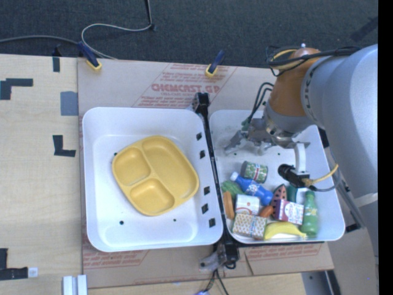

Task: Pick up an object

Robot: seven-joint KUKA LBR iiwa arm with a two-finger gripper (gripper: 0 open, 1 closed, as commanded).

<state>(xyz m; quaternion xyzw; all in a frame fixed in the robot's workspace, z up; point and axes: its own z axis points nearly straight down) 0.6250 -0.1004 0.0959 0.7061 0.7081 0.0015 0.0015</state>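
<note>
Grey gripper [244,139] hangs over the bare top of the right bin [334,226], its fingers spread and holding nothing. You are at the approach step. The nearest target, a small green can [254,171], lies just below; next comes lowering and closing.

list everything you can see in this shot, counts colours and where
bins: 2, white, side by side on the bench
divided plate: 1, yellow, middle of the left bin
can: 1, green label, right bin, above the pile
bottle: 1, blue with white cap, right bin centre
banana: 1, yellow, near edge of right bin
green bottle: 1, right bin, right of the pile
small boxes: a few, mixed colours, near end of right bin
clamps: 2, yellow and blue, far edge of cardboard
cable: 1, on dark floor beyond the bench
arm: 1, grey with orange band, from the right
end effector: 1, over far end of right bin
</note>
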